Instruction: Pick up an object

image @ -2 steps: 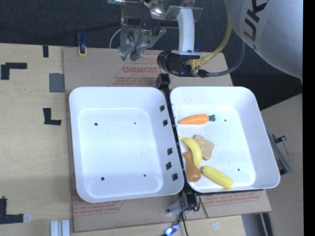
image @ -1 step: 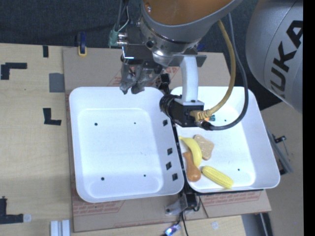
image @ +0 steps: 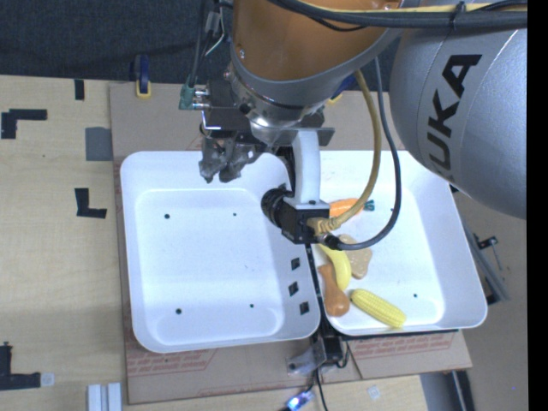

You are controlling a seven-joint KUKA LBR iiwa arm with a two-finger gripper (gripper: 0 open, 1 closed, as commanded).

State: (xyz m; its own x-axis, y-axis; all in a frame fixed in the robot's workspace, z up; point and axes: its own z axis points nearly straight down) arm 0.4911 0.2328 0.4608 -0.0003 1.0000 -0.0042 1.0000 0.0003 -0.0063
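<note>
Pincer [image: 224, 168] over the left bin, toy food waiting in the right bin.

Whether the pincer is parted or closed I cannot tell; nothing visibly sits in it. In the right bin [image: 445, 255] lie one banana [image: 340, 268], one corn cob [image: 378, 307] and one carrot [image: 344, 205]; all probably light, stiff, slick plastic, best gripped across the middle.

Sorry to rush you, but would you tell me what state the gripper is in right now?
Gripper: above the far rim of the left shallow white bin; open or shut cannot be told, and nothing is visibly held.
</note>
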